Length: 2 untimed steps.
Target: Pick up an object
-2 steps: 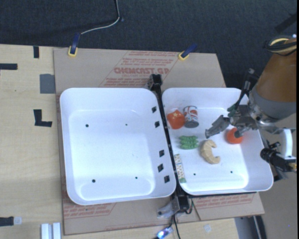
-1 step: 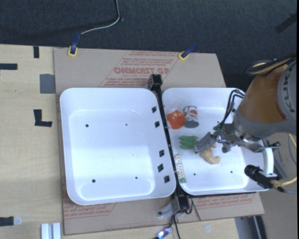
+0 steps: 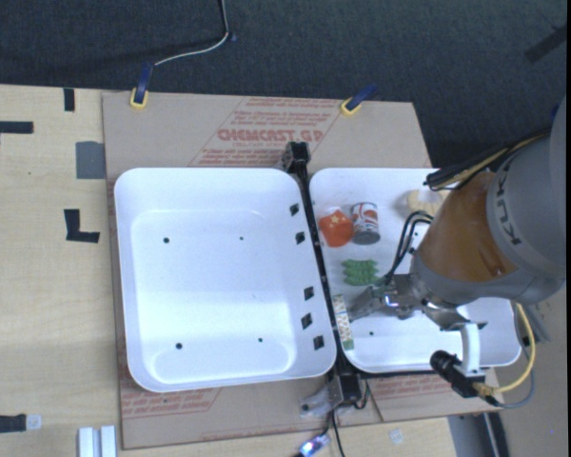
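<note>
Arm: the grey arm with its orange band (image 3: 466,241) reaches in from the right and covers much of the right-hand shallow white bin (image 3: 400,355).
Gripper: the two-finger metal gripper (image 3: 366,305) sits low over the right bin's floor near the divider between the bins, pointing left; whether it is wide or narrow, I cannot tell, and nothing visible sits in it.
Orange object: a small round orange-red item (image 3: 336,228) lies in the upper left part of the right bin, close to the divider.
Can: a small red-and-white tin (image 3: 365,222) rests just beside the orange item, on its right.
Green object: a small flat green piece (image 3: 360,271) lies below those two, just above the gripper and apart from it.
Pale object: a small cream-coloured item (image 3: 417,200) shows at the arm's upper edge.
Left bin: the left-hand shallow white bin (image 3: 138,284) lies beside the right one on the brown cardboard sheet (image 3: 266,131).
</note>
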Each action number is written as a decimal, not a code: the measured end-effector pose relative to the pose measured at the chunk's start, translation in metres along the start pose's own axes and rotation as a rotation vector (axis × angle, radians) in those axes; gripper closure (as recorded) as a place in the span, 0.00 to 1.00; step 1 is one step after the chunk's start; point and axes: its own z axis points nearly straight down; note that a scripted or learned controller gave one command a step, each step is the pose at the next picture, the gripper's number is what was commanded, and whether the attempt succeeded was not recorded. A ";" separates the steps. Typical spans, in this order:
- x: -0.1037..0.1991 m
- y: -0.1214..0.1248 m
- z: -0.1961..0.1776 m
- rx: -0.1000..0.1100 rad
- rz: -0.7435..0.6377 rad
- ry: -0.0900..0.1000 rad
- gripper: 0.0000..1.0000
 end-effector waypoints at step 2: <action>-0.004 0.106 -0.008 0.013 -0.011 0.013 0.00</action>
